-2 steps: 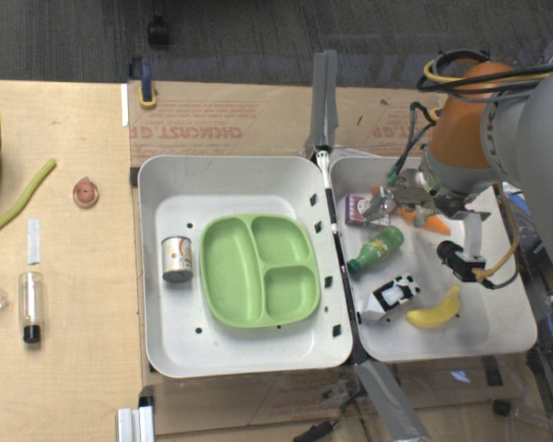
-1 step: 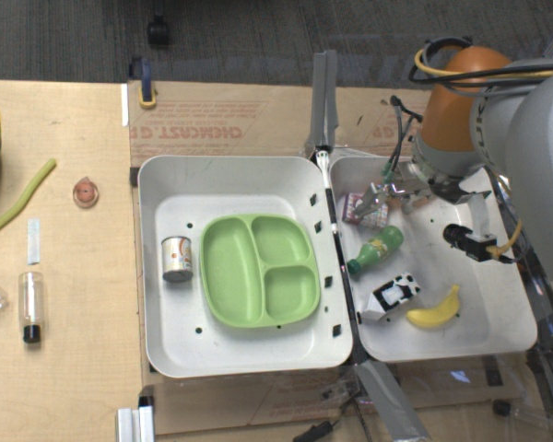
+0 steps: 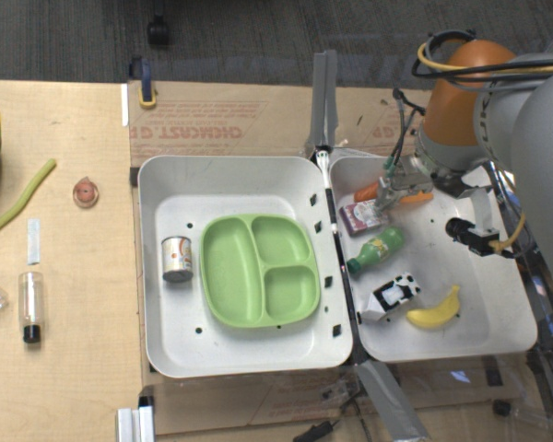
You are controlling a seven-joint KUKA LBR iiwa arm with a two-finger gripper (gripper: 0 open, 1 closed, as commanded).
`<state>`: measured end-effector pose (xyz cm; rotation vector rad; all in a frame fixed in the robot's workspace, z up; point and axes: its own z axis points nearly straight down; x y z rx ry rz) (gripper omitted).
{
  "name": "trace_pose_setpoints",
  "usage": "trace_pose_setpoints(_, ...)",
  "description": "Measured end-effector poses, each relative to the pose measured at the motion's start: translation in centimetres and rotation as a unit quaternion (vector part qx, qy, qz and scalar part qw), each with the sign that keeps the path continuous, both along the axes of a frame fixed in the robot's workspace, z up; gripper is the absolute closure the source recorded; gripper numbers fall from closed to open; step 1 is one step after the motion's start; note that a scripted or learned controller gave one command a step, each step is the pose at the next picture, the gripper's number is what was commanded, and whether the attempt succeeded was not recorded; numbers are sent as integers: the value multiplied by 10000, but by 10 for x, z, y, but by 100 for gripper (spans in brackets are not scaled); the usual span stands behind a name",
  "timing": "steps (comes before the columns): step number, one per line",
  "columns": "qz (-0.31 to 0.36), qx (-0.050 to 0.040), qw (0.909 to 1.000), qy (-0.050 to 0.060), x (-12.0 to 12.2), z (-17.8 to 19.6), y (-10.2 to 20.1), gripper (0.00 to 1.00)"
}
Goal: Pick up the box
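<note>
Pincer (image 3: 394,184) low in right bin (image 3: 498,330), touching box (image 3: 361,215) top edge; can't tell whether it's wide or narrow.

You have two white bins (image 3: 157,274), one green divided plate (image 3: 258,270), one tin can (image 3: 176,259), one purple box (image 3: 362,215), one green bottle (image 3: 376,250), one banana (image 3: 434,310) and one black-and-white toy (image 3: 396,293).
</note>
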<state>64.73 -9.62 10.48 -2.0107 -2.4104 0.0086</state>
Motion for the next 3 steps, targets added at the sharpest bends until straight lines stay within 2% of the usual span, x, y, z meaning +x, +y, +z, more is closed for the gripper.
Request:
trace_pose_setpoints(1, 186, 2, 9998, -34, 12, 35, -33, 100)
trace_pose_setpoints(2, 188, 3, 9998, -33, 12, 35, -33, 0)
trace_pose_setpoints(3, -675, 1, 9977, -31, -1, 87, 37, 0)
